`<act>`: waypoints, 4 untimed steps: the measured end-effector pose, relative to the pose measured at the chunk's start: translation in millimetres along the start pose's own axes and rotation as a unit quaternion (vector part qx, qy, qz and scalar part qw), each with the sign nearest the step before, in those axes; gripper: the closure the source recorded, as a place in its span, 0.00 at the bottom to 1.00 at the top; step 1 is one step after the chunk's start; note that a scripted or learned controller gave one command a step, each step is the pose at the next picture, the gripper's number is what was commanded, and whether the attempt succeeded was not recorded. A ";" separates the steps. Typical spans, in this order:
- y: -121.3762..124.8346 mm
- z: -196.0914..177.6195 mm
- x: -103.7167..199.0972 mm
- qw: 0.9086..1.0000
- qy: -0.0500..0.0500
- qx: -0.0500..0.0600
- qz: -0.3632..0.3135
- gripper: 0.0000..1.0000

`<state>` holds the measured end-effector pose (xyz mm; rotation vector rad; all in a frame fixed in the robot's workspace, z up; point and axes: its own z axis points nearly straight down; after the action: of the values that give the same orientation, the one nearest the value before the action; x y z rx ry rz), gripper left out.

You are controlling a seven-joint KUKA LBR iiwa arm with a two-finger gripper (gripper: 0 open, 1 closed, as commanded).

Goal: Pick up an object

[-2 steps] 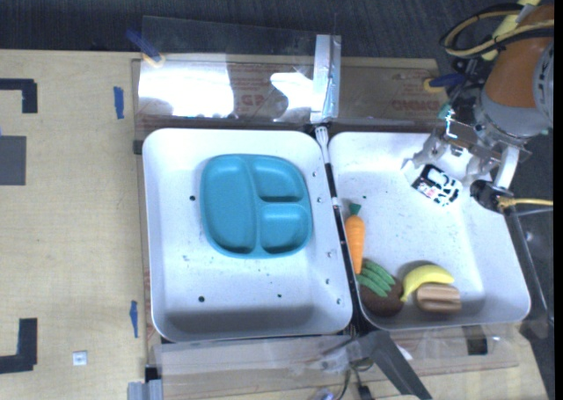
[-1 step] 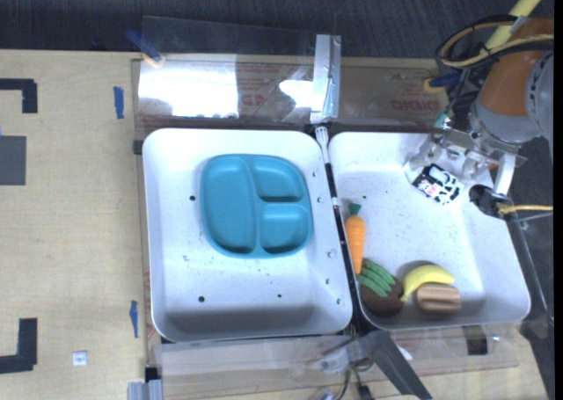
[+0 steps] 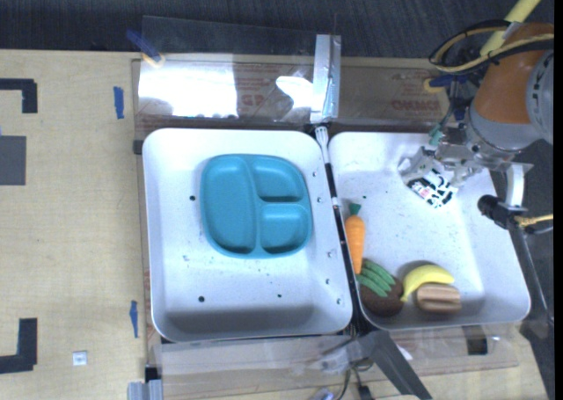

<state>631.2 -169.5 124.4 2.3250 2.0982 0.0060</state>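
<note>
Approach step: the grey two-finger gripper hovers at the right white plastic bin's one o'clock (finger spacing unclear, apparently empty), so it must descend toward the orange toy carrot at nine o'clock.

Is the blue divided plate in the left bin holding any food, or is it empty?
Empty. The blue plate shows bare compartments; the carrot, banana and other toy food lie in the right bin.

Bright overhead light, glare on plastic sheet
</note>
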 end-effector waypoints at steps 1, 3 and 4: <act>2.6 16.4 -10.8 0.999 -0.007 -0.016 -0.044 0.00; 5.5 2.3 -8.7 0.999 -0.007 -0.020 -0.046 0.00; -13.5 14.9 -12.7 0.998 -0.007 -0.024 -0.066 0.00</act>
<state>616.7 -180.8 109.3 2.1492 2.2136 0.0382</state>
